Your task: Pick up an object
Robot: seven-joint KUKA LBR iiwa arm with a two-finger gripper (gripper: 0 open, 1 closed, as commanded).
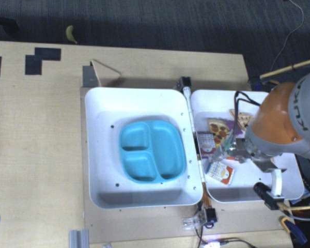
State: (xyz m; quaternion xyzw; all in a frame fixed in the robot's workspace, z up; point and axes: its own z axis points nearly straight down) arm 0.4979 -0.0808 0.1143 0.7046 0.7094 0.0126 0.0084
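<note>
My gripper (pixel 228 150) is down in the right bin (pixel 217 99), under the grey and orange wrist. It hangs over a cluster of small things: a pizza slice toy (pixel 218 127), a white packet with a red and orange label (pixel 220 172), and a dark printed packet (pixel 205 142). Another pale toy piece (pixel 243 119) lies at the bin's back by the arm. The arm hides whatever is right below the gripper. Nothing shows between the fingers.
The left bin (pixel 101 138) holds a blue three-compartment tray (pixel 152 150). A narrow divider rim (pixel 192 133) separates the bins. The arm covers the right bin's right half. The wooden bench (pixel 36 154) spreads to the left.
</note>
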